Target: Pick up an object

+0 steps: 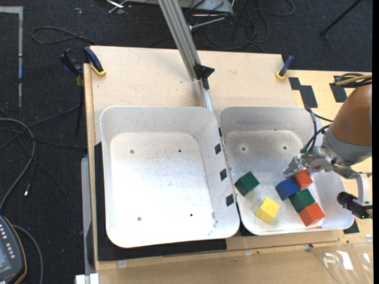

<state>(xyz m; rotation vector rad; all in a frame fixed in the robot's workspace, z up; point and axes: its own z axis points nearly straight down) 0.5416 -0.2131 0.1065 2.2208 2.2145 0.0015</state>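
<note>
The right bin (260,136) holds several blocks. A green block (247,183) lies near its middle and a yellow block (267,209) sits near the front wall. At the right, a blue block (287,188), a small orange-red block (304,179), a dark green block (304,200) and a red block (311,214) are crowded together. My gripper (297,168) reaches in from the right and hangs low, just over the orange-red and blue blocks. Its tip is partly hidden by the wrist.
The left bin (157,176) stands beside the right one, their walls meeting at the centre. A slanted metal pole (180,31) rises from the back of the bench. Clamps (95,62) sit at the bench's back corners.
</note>
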